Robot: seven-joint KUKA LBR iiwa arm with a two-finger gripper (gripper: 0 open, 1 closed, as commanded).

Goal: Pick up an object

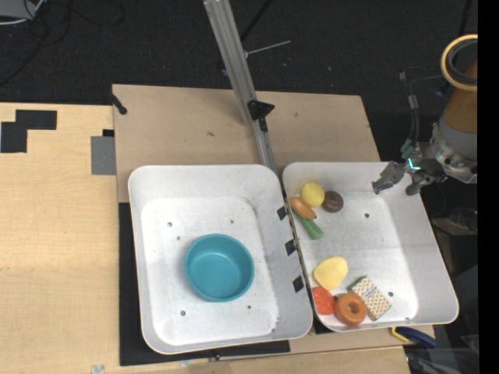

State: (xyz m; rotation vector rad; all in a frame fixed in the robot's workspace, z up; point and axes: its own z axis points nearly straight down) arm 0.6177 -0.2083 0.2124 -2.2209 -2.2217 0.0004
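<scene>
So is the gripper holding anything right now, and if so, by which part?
Nothing is held. The gripper hangs open over the right bin's far right corner, with nothing between its fingers.

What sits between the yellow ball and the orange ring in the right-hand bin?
A pale yellow rounded piece sits between the yellow ball and orange ring, seen in the camera view.

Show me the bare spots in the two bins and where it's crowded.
Left bin: bare all around the teal bowl, most along its far side. Right bin: bare middle and right, below the gripper. Crowded along its left wall: lemon, carrot, and the near cluster around the orange ring.
</scene>
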